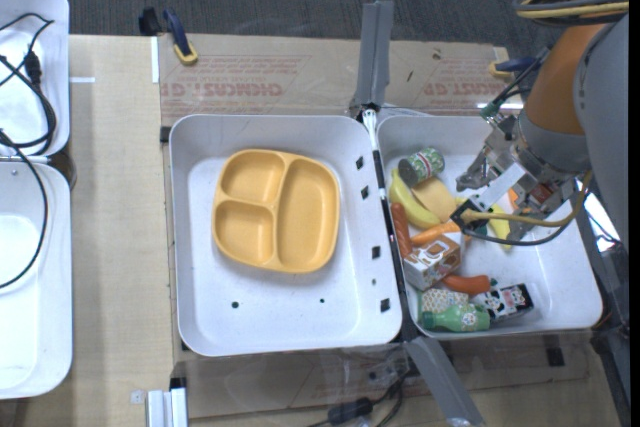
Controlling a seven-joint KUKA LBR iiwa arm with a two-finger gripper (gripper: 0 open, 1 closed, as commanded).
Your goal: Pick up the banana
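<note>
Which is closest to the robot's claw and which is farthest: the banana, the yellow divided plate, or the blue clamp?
1. banana, right bin, beside the gripper.
2. yellow divided plate, left bin.
3. blue clamp, bench's far-left part.

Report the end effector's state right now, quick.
End effector: cannot be told whether open or closed. It sits over the right bin, beside the banana, and nothing is visibly held.

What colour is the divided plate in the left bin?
Plain yellow-orange with no pattern. The divided plate shows best in the camera view, lying in the left bin.
</note>
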